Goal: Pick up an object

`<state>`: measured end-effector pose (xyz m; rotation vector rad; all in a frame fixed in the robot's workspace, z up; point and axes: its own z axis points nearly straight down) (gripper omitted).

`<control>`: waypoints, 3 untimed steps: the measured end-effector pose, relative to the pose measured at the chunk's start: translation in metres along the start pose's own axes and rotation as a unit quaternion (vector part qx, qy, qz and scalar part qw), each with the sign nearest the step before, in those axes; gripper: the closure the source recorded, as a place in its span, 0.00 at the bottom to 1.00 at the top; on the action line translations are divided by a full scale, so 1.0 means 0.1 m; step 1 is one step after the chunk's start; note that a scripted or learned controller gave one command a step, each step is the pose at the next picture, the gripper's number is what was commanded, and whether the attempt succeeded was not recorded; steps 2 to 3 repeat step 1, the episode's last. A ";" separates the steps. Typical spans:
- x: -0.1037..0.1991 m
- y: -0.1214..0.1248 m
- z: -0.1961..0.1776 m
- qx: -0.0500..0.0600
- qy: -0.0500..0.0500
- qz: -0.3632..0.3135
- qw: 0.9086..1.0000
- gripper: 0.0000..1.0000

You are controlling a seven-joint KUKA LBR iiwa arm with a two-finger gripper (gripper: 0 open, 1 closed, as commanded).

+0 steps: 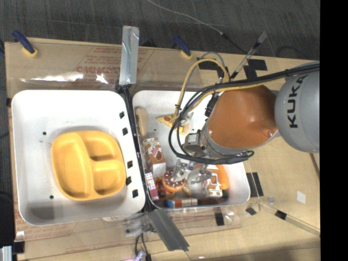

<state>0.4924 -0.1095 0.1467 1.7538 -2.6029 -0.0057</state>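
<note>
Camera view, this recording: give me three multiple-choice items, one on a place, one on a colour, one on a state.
1. Where does the divided tray lie?
A. in the left bin
B. in the right bin
C. on the bench outside both bins

2. What colour is that tray?
A. blue
B. yellow
C. black

3. How does the arm stand?
A. away from both bins
B. over the left bin
C. over the right bin, above its clutter

Answers:
1. A: it lies on the left bin's floor.
2. B: it is yellow all over.
3. C: its orange band covers part of the right bin, with the claw down among the small items.
</note>
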 end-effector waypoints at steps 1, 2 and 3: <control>-0.52 0.04 -0.45 0.003 -0.001 -0.060 0.998 1.00; -0.52 0.04 -0.45 0.003 -0.001 -0.060 0.998 1.00; -0.52 0.04 -0.45 0.003 -0.001 -0.060 0.998 1.00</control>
